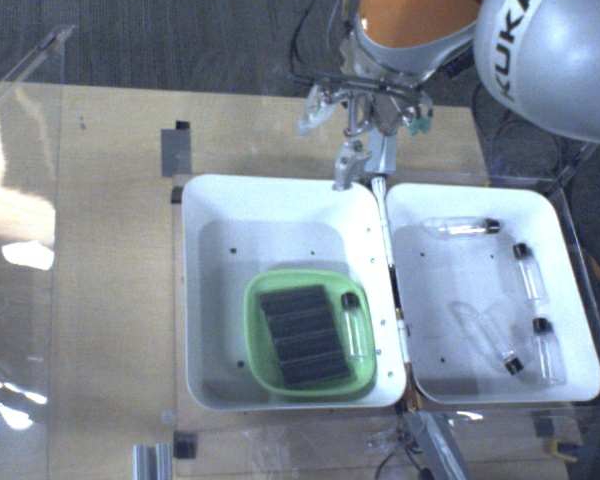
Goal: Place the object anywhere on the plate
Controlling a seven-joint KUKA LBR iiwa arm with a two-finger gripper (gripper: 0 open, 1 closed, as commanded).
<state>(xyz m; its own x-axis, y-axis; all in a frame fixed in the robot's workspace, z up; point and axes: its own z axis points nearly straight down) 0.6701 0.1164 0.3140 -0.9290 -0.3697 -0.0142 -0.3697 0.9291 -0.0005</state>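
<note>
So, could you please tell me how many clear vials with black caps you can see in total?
5. One lies on the green plate at its right rim. Four lie in the right bin: back, right side, front right, front middle. Clear glass is faint, so more may be missed.

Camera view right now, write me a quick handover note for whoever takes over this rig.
Gripper: raised over the back rim where the two bins meet, carrying nothing.
Green plate: in the left bin, with a dark ridged block and one clear vial along its right edge.
Right bin: four clear black-capped vials.
Done: one vial lies on the plate.
Left: nothing visible for this placement.
</note>
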